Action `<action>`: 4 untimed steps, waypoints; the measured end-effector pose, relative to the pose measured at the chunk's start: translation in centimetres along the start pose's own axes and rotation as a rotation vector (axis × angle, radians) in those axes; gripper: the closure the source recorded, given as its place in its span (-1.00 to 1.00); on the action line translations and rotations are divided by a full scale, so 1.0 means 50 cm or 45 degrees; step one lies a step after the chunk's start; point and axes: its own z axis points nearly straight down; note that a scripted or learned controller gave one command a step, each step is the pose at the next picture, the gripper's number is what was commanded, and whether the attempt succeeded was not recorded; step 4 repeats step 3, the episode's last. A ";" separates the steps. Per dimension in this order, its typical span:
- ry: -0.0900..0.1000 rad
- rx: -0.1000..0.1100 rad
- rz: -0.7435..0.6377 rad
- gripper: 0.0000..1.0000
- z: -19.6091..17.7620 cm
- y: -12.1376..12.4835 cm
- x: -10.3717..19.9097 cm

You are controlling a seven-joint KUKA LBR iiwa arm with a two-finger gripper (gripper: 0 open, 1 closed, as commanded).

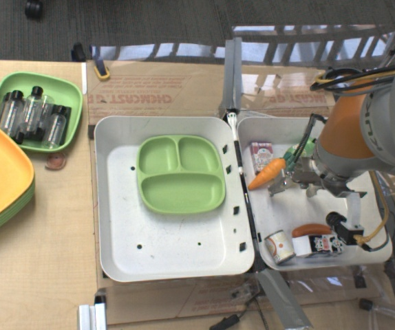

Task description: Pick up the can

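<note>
The jaws point(290, 182) hang low in the right bin point(383, 249) beside the carrot point(267, 173); how wide they stand, I cannot tell. The can point(279, 246) lies on its side in that bin's near left corner, apart from them. A green plate point(181, 173) sits in the left bin point(118, 246).

Bulky grey arm point(390, 115) with orange band point(345, 126); yellow and black cables point(345, 78) looped on top
</note>
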 end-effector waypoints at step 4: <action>0.002 0.001 -0.014 -1.00 0.006 0.044 -0.050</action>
